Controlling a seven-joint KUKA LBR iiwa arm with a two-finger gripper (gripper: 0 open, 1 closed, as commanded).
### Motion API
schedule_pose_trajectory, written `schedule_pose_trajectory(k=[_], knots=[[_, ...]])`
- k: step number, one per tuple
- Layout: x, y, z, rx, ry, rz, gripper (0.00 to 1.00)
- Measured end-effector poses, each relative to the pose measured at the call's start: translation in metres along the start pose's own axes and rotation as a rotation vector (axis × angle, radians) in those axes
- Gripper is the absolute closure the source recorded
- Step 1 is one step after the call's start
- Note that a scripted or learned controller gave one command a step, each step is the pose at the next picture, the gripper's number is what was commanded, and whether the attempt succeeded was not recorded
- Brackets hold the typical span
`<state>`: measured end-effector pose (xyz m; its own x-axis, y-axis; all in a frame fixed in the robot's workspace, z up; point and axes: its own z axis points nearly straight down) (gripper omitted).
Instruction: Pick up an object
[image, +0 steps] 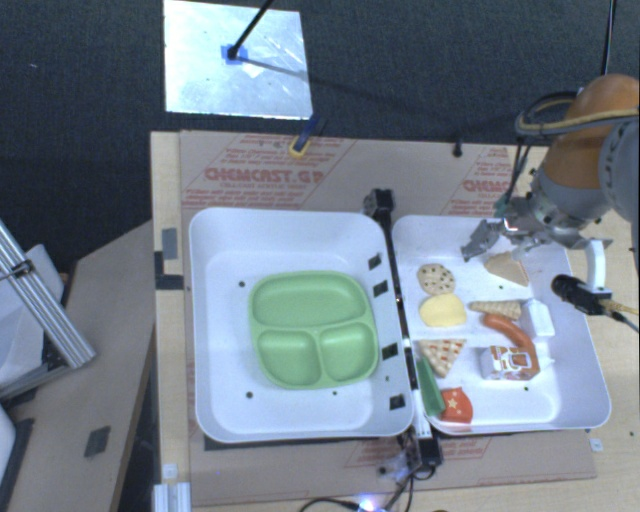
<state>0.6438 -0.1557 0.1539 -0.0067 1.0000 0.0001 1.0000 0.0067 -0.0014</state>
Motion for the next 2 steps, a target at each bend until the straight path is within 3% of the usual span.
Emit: schedule_pose_trajectory(k=[2], knots=[[-0.007,0.002,0.069,-0.004,-0.001,0.002,0.0]])
